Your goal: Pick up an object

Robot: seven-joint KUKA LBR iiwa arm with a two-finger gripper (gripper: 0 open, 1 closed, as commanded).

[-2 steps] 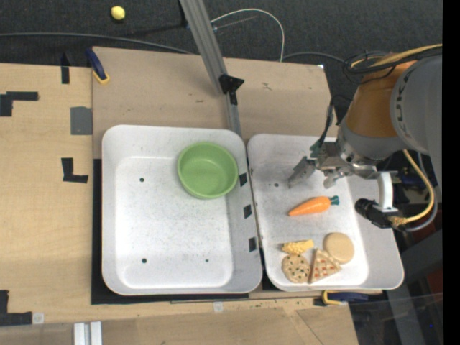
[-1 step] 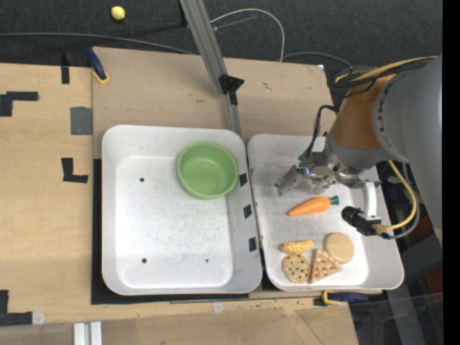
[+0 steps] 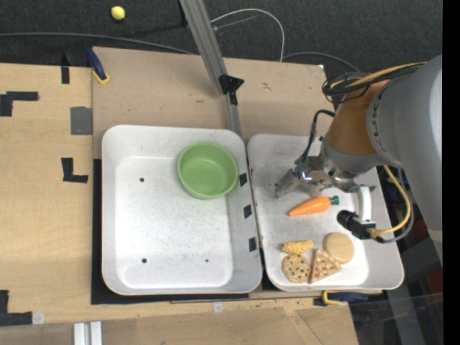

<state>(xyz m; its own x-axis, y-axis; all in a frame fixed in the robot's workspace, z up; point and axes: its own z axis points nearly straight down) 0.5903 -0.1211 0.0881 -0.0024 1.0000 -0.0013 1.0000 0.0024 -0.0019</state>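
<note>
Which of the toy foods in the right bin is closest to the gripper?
The orange toy carrot with a green top. It lies just below the gripper, while the cookie, pizza slice, bun and corn piece cluster farther away at the bin's front edge.

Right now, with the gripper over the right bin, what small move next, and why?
Probably ease the gripper toward the carrot and lower over it: the carrot lies apart from the other toy foods, just beside the gripper in the right bin.

The bowl [image 3: 208, 169] sits at two o'clock in the left bin [image 3: 122, 200]; the carrot [image 3: 312, 206] lies mid right bin [image 3: 388, 272] (snacks [image 3: 318, 259] at six).
</note>
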